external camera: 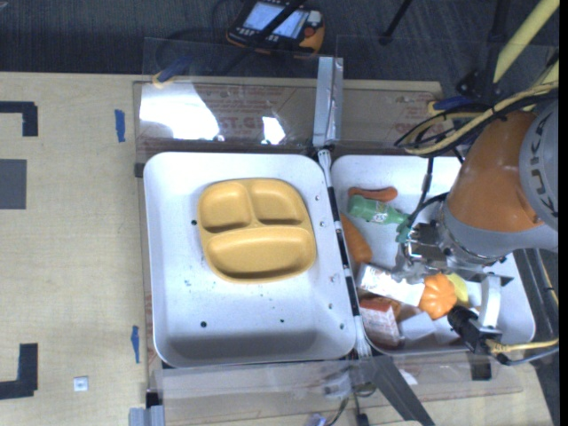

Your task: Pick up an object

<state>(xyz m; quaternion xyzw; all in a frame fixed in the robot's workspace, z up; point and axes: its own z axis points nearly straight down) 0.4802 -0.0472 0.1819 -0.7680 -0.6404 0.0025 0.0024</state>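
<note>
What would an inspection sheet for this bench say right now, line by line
Surface: wooden bench bearing two white bins side by side.
Job's things: right bin holds a green item, an orange item, a white-and-red packet and others, piled together.
Clutter: yellow divided tray in the left bin.
Grippers: gripper low over the right bin's pile; grasp cannot be judged.
Cables: black and yellow cables beside the arm.
Surroundings: handheld pendant on dark carpet; blue tape marks.

Bright, even overhead light throws white glare onto the clear panel [209,114] just behind the left bin [169,264]; focus stays sharp.
</note>
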